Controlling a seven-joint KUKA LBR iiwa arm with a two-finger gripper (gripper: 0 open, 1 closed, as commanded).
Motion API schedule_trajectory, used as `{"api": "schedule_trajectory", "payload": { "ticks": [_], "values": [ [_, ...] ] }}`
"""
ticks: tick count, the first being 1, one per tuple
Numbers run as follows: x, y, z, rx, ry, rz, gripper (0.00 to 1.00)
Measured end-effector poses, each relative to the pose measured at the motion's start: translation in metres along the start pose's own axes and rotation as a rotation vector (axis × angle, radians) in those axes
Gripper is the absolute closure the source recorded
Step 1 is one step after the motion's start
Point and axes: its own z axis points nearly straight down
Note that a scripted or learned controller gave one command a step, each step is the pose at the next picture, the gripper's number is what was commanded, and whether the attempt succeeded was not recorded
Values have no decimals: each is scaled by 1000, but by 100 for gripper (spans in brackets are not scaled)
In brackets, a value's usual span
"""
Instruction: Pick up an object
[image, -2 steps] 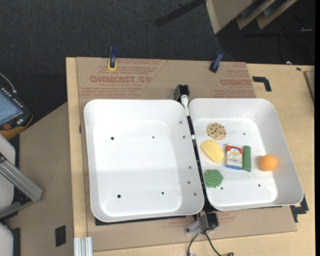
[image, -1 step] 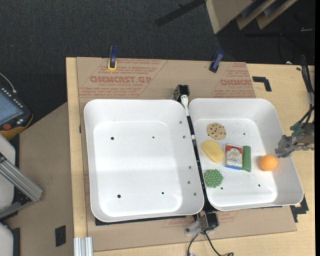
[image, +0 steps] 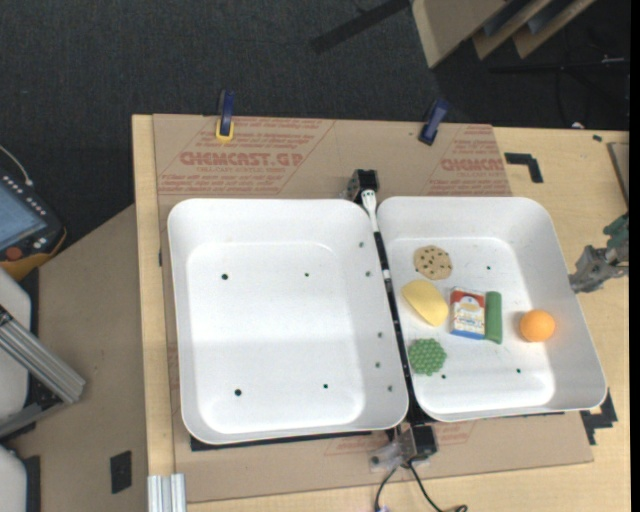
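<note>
The right bin (image: 520, 225) holds several small objects. A brown chocolate-chip cookie (image: 432, 262) lies near its middle back. In front of the cookie lies a pale yellow lump (image: 425, 302). A red and white box with a green side (image: 473, 314) sits right of the lump, and an orange ball (image: 537, 326) rests further right. A green bumpy piece (image: 427, 356) lies toward the front. My gripper (image: 598, 265) hangs at the view's right side, just outside the right bin's right rim, apart from every object.
The left bin (image: 200, 240) stands beside the right one on a cardboard sheet (image: 300, 150) held by two clamps at the back. A cable (image: 405, 480) runs off the bench's front edge. A device with a screen (image: 20, 225) sits at the far left.
</note>
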Motion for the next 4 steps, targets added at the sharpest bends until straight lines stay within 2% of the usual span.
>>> {"api": "schedule_trajectory", "payload": {
  "ticks": [1, 2, 3, 4],
  "values": [
    [-52, 0, -87, -5, -5, 6, 100],
    [-47, -2, 47, 16, 7, 2, 100],
    [2, 1, -36, -4, 1, -5, 100],
    [6, 1, -81, -2, -1, 0, 100]
  ]
}}
